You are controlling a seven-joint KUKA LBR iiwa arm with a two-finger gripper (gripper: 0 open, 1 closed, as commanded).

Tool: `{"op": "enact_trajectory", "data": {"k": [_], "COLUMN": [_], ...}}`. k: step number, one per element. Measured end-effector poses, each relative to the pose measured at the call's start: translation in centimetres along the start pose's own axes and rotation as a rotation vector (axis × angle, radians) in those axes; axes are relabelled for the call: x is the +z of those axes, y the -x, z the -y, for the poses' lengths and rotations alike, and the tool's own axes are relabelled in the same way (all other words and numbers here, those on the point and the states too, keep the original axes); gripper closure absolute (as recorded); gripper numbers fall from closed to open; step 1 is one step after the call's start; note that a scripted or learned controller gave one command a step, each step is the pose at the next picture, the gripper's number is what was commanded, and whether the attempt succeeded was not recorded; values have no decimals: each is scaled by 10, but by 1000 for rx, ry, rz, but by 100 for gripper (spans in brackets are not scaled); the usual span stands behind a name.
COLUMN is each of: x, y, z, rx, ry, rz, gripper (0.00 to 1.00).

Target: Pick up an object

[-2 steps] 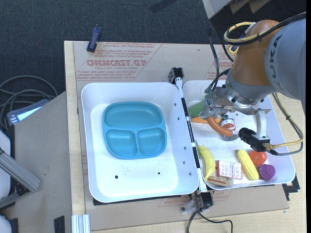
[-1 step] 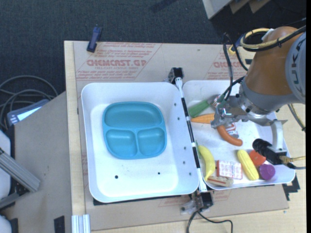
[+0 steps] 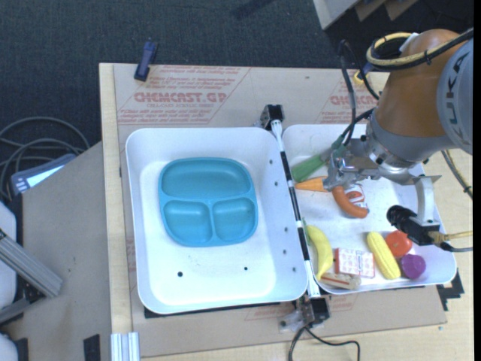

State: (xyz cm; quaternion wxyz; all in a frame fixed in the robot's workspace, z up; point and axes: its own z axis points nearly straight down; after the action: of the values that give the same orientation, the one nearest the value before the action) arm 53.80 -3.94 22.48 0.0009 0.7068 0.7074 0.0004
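- Red print reading "CHEMCAST GP" runs across the brown paper-faced sheet (image 3: 188,96) that covers the bench, with smaller lines under it too fine to read; the same print starts again at the right and is cut off by the arm.
- A small red-and-white printed packet (image 3: 354,262) lies in the right white plastic bin (image 3: 443,273); its lettering is too small to make out.
- Dark carpet surrounds the bench, with grey cables (image 3: 34,138) coiled on the floor at the left and a blue clip (image 3: 145,60) at the sheet's far edge.
- The left white plastic bin (image 3: 143,224) carries a light-blue three-compartment tray (image 3: 208,201).
- The right bin holds an orange toy sausage (image 3: 350,201), an orange carrot (image 3: 310,186), a green piece (image 3: 307,168), a yellow banana (image 3: 321,250), a yellow corn cob (image 3: 382,255), a red-orange piece (image 3: 398,243) and a purple round piece (image 3: 412,265).
- The end effector (image 3: 345,169) sits low above the sausage's upper end; whether it is wide or narrow, I cannot tell, its tips being lost in the metal and cables.
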Motion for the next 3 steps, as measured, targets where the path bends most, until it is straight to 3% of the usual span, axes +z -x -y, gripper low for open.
{"op": "enact_trajectory", "data": {"k": [1,2,3], "x": [-3,-3,141], "y": [47,46,72], "z": [10,10,-43], "rx": [1,1,1], "ry": [-2,-3,-1], "rz": [0,-1,0], "gripper": [100,0,0]}}
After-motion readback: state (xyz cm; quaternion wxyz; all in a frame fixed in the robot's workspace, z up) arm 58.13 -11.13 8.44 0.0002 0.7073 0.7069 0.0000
